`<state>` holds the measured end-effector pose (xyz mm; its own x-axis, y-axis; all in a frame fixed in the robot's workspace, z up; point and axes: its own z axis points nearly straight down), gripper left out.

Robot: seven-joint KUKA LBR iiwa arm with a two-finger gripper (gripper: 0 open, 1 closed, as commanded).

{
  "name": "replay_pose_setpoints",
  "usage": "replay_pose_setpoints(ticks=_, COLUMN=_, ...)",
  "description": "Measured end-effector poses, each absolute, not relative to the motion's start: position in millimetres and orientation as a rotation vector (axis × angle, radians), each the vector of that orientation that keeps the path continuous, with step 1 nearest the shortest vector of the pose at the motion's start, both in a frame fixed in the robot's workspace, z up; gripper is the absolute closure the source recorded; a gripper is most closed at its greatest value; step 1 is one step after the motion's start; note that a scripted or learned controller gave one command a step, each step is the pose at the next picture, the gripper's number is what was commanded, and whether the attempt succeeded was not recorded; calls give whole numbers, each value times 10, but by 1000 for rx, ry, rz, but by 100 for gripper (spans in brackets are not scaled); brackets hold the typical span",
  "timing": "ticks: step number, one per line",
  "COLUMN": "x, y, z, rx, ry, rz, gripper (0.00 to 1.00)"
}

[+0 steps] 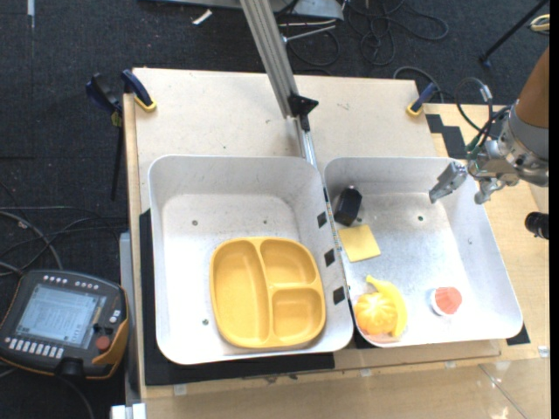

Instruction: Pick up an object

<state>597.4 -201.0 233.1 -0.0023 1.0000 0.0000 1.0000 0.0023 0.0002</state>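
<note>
Lying flat, yellow card point(361, 243) skewed

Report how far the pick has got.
Done: nothing lifted. The black object, yellow square, yellow-orange toy and small red piece all lie in the right bin; the yellow divided tray lies in the left bin.
In hand: the gripper hangs open at the right bin's far right corner, with nothing between its fingers.
Left: choose an object, descend, close and lift.

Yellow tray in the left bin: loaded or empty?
Empty. The yellow tray lies flat in the left bin, all three compartments showing bare yellow.
</note>
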Motion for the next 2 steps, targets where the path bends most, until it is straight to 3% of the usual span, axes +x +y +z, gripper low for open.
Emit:
replay_pose_setpoints(ticks=1, x=5973, y=-2010, z=2331, rx=2218, ry=2224, rz=-1, gripper=0)
replay_pose_setpoints(ticks=2, x=5934, y=-2018, z=1893, rx=2224, ry=2224, rz=-5, gripper=0)
